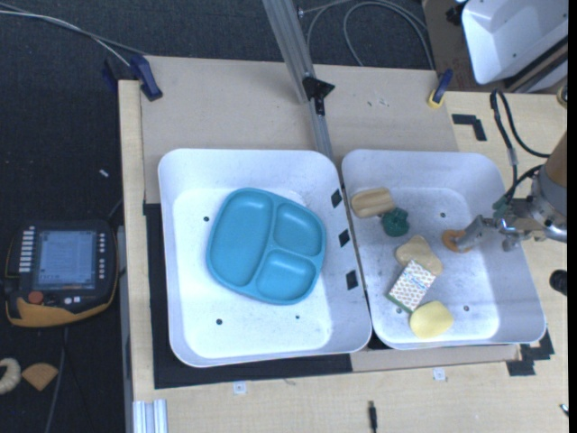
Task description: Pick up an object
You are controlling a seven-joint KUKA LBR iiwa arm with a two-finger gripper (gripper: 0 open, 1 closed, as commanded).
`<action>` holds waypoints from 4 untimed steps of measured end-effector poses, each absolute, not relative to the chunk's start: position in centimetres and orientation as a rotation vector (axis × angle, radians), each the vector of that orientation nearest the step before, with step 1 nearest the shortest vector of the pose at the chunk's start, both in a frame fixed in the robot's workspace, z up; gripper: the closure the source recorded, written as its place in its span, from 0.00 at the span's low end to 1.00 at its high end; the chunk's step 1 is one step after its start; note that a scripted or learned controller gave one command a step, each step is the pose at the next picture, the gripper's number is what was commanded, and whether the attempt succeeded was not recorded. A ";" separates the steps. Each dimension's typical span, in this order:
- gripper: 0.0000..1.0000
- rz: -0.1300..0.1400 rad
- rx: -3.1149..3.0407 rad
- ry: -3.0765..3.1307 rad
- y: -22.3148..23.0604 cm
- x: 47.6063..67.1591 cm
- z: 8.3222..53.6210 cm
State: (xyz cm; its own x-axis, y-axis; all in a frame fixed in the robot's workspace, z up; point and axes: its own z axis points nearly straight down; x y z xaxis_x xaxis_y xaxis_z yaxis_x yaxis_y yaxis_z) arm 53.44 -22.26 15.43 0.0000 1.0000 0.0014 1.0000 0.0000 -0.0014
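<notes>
Camera view is showing the gripper (494,227) reaching into the right bin (514,318) from three o'clock, beside a small brown piece (454,240); whether it is gripping that piece, I cannot tell.

The arm (557,197) is cut off by the right edge, so little more than its wrist shows, and the gripper (487,226) is too small and dark to tell how its fingers stand. A small brown object (455,240) lies by the gripper tip, and contact cannot be judged. The white machine housing (514,16) is cropped at the top right corner.
</notes>
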 end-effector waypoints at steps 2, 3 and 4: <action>1.00 -0.003 -2.221 -2.222 -21.3 53.7 11.8; 1.00 -0.003 -2.223 -2.227 -21.5 54.5 17.8; 1.00 -0.003 -2.223 -2.226 -22.1 54.6 22.2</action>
